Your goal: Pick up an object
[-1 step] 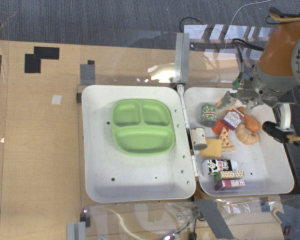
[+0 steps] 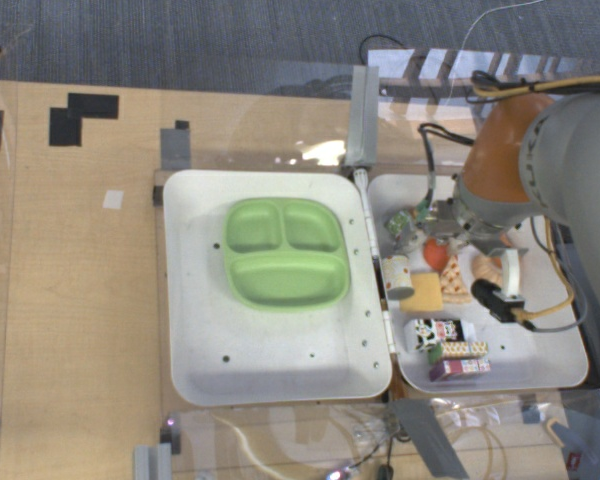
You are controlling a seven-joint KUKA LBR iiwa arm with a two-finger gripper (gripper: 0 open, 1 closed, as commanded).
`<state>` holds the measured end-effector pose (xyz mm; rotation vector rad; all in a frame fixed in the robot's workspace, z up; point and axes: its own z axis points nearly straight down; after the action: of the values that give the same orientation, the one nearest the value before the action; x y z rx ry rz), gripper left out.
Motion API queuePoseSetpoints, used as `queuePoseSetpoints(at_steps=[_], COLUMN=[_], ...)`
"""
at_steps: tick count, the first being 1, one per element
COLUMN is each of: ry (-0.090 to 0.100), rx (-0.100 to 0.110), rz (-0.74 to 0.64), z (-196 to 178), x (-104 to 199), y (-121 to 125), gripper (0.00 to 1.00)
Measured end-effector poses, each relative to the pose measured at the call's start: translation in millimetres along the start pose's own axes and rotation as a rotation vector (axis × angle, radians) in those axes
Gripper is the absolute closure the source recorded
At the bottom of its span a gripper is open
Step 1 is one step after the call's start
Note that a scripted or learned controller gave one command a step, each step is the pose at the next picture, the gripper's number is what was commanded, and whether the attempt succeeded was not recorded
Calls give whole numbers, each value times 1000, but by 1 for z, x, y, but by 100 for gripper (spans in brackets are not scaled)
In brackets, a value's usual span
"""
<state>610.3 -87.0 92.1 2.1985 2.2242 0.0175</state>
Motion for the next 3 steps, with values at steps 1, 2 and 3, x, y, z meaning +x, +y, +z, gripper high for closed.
queuePoseSetpoints(at_steps=[1,2,3], ry=[3,5,-2], rx=[8,56,11], rz=[38,84,71], z=[1,6,-12], x=[-6,-1,0], y=[15,51,62], gripper=[0,0,100])
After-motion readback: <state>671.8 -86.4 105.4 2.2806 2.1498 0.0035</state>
